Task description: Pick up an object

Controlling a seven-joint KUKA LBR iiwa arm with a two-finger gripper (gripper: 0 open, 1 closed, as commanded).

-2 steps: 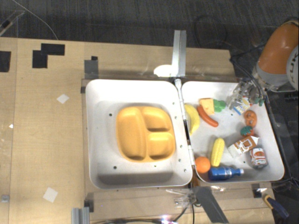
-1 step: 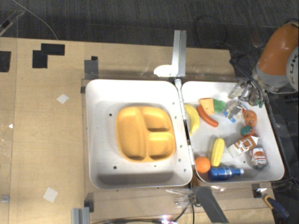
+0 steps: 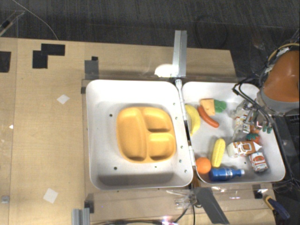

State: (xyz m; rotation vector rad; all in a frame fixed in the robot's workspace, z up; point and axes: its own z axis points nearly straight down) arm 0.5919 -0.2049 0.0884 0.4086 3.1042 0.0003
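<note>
The carton (image 3: pixel 244 148) lies near the right bin's (image 3: pixel 225 93) far right side, just below the gripper (image 3: pixel 244 122), likely the nearest target. Whether the gripper is released or clenched cannot be told. Also in that bin lie a corn cob (image 3: pixel 218 152), orange (image 3: pixel 203 165), blue bottle (image 3: pixel 226 174), banana (image 3: pixel 193 118), sausage (image 3: pixel 208 116) and can (image 3: pixel 258 162). The left bin (image 3: pixel 101 135) holds a yellow tray (image 3: pixel 144 133).
</note>
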